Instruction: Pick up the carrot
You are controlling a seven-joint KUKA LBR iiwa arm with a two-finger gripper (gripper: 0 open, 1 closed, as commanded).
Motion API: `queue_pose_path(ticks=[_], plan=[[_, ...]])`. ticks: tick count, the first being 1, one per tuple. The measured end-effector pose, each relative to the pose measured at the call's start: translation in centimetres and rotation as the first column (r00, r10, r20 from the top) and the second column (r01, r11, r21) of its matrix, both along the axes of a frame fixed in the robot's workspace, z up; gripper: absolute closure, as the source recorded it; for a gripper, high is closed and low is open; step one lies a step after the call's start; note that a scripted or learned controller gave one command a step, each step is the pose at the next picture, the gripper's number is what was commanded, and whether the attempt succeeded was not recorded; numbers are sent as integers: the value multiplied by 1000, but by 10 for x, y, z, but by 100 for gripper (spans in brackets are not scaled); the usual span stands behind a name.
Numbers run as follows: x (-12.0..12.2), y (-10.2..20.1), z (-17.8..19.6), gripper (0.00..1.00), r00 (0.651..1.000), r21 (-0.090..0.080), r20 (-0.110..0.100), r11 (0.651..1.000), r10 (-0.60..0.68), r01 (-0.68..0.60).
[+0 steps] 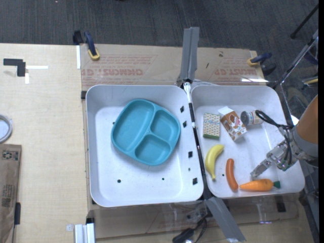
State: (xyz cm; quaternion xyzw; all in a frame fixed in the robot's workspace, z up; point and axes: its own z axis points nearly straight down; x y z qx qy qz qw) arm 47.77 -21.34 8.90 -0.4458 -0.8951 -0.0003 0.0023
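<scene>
Carrot (259, 185) lies near the right bin's (243, 91) near edge, beside the sausage (231, 174); your gripper (259, 170) hovers just above, fingers seemingly spread; expect a pinch against that wall to slip.

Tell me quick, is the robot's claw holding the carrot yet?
Gripper: no, it holds nothing. It hovers just above the carrot in the right bin. Whether it is open or closed cannot be told.

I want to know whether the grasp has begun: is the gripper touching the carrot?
Apart. The camera view shows the gripper hovering just above and left of the carrot, with a strip of white bin floor between its tips and the carrot.
</scene>
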Motion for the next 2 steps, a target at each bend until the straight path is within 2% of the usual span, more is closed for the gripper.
queue_pose_path(ticks=[1,2], plan=[[5,-6,3,0,883,-6,14,883,469,-469],[12,3,7,0,594,-17,28,594,804,-804]])
